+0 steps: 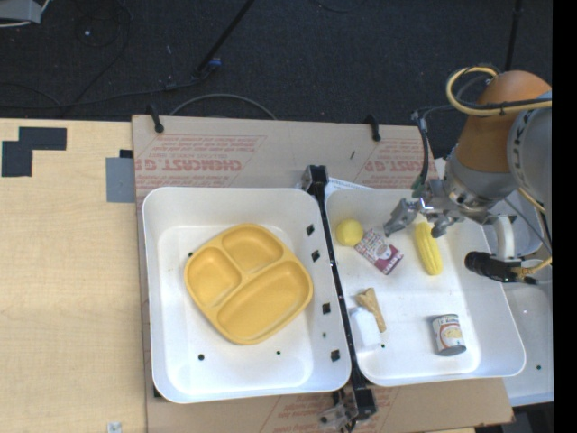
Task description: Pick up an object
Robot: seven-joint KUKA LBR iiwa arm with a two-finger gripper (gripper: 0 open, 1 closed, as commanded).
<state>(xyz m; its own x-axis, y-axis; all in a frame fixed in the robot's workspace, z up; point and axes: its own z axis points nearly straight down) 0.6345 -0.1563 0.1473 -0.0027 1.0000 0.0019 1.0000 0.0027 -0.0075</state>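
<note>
The counter of pale wood fills the left of the frame, with a cardboard sheet under two white bins. The left bin, at centre frame, carries a yellow divided tray with three compartments, set at a slant.

The grey arm, with its orange band, comes in at the upper right of the frame and hangs over the upper part of the right bin. Its pincer is spread: one finger reaches left toward the small packet, the other sits right of the corn's top end, and nothing is pinched between them.

In the right bin, the corn cob lies just below the pincer, its long axis running nearly up and down the frame, top end tilted slightly left and close under the fingers. To its left lies a small pink and white packet, turned diagonally, and beside that, upper left, a yellow lemon-like ball. Lower in the bin, near the divider, a tan wooden piece lies with its long axis slanting from upper left to lower right. A small tin can lies toward the lower right corner, well apart from the rest.
</note>
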